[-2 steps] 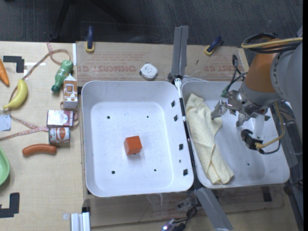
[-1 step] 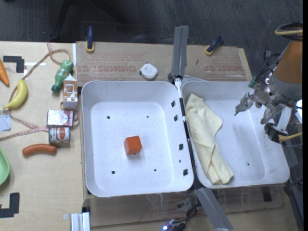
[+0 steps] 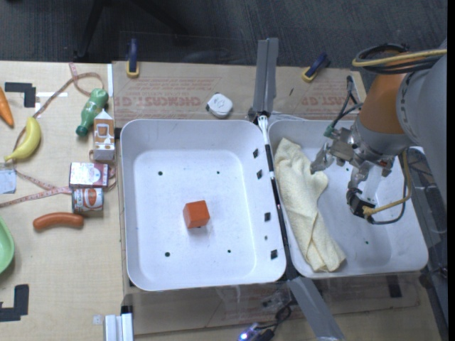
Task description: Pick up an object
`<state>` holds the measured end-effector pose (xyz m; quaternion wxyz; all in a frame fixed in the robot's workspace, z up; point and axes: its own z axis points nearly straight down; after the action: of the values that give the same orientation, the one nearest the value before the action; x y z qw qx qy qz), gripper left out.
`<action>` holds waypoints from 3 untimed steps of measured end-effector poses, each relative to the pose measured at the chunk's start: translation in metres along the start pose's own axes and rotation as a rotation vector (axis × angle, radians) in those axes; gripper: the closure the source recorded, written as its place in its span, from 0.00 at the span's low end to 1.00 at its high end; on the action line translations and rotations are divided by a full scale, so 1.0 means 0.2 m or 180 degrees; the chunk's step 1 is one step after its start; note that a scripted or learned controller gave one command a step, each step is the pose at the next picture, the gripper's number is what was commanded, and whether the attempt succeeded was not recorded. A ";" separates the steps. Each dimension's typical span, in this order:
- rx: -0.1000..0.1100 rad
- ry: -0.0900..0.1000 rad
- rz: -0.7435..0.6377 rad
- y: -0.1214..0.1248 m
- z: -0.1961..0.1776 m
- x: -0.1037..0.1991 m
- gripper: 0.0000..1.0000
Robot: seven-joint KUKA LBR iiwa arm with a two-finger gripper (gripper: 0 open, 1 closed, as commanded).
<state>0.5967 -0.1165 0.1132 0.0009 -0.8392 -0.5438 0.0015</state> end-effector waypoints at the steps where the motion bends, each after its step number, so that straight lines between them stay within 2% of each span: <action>1: -0.0015 -0.0003 -0.1021 0.17 -0.20 -0.37 0.00; 2: -0.0003 0.0001 -0.0638 0.06 0.11 -0.13 0.00; 3: -0.0013 0.0002 -0.0316 0.11 -0.16 -0.50 0.00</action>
<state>0.5751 -0.2165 0.1452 -0.0005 -0.8111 -0.5848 0.0001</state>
